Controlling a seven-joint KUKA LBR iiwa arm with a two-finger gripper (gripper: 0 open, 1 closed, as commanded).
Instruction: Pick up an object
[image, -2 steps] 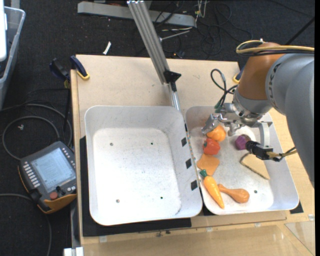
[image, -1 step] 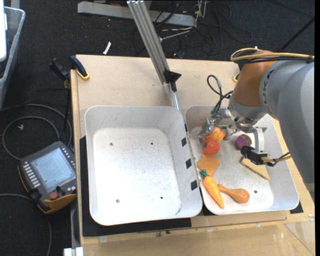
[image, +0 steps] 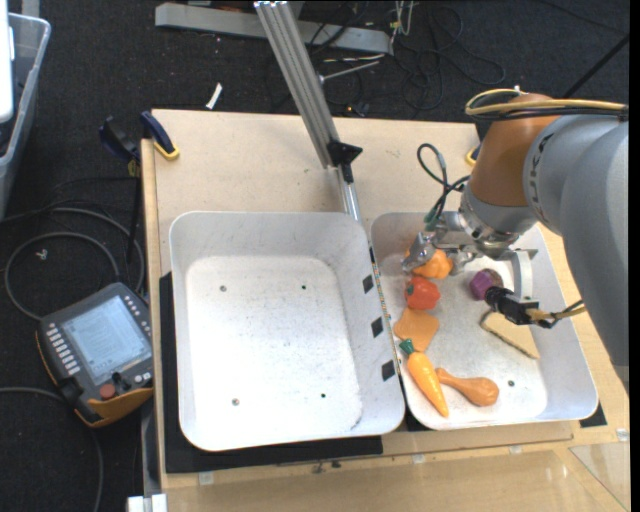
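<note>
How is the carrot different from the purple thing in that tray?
The carrot is long, pointed and orange with a green end; the purple piece is short and rounded. The carrot lies near the right bin's front left edge, the purple piece farther back, close to the arm. Both rest loose in that bin.

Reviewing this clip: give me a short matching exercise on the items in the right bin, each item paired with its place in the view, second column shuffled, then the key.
Items:
1. carrot
2. purple piece
3. red piece
4. gripper

Places:
A. by the bin's left wall, below the yellow-orange piece
B. over the bin's upper left part
C. lowest, near the front-left corner
D. right of the red piece, under the wrist

Pairs: 1-C, 2-D, 3-A, 4-B
</note>
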